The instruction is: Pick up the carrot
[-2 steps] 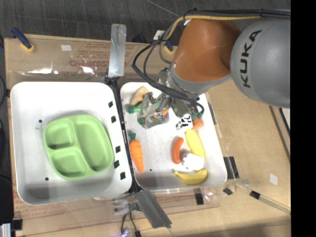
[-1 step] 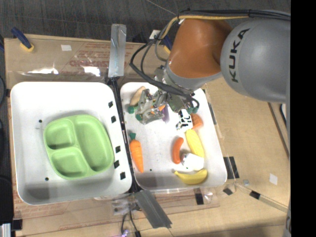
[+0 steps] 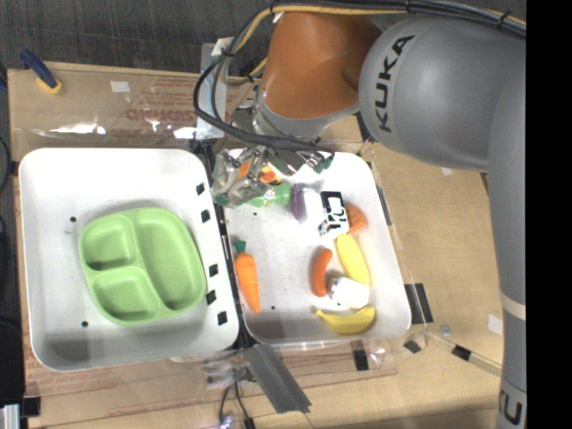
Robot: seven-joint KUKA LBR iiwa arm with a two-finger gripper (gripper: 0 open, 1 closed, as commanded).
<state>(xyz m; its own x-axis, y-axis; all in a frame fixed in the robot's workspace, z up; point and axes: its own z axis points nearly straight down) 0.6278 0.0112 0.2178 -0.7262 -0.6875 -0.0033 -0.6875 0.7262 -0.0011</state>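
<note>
The carrot, orange with a small green top, lies along the left wall of the right bin, its tip pointing toward the front. My gripper hangs under the orange wrist band at the bin's back left corner, well behind the carrot and apart from it. It sits low over a cluster of small toys there, and the wrist hides much of it.
The right bin also holds a green toy, a purple eggplant, a black-and-white item, a yellow corn-like piece, an orange piece and a banana. The left bin holds a green divided plate.
</note>
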